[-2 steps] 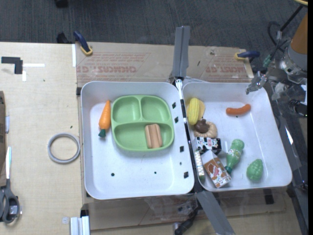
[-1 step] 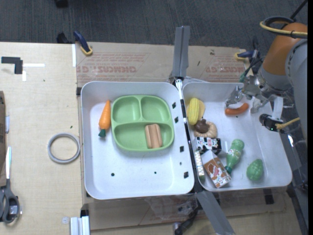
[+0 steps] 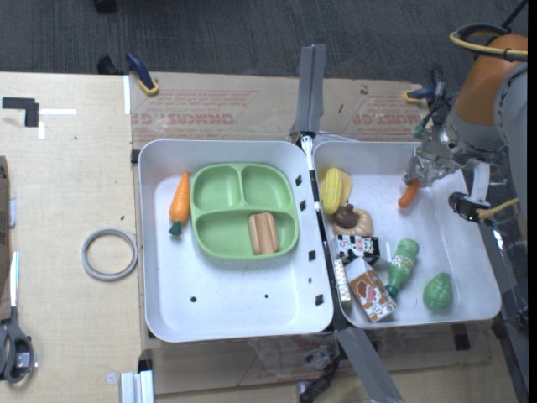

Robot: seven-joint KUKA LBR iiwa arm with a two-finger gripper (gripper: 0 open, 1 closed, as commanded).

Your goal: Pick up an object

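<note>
Orange carrot piece [image 3: 408, 196] seemingly pinched in the gripper [image 3: 417, 178] near the right bin's [image 3: 470, 309] far edge; next, lift clear.

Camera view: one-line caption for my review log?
Gripper above the right bin with a small orange carrot hanging at its fingertips.

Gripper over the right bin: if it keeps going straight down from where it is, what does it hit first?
The small orange carrot just under the gripper, then the right bin floor. They may already touch; depth is unclear from this slanted view.
</note>
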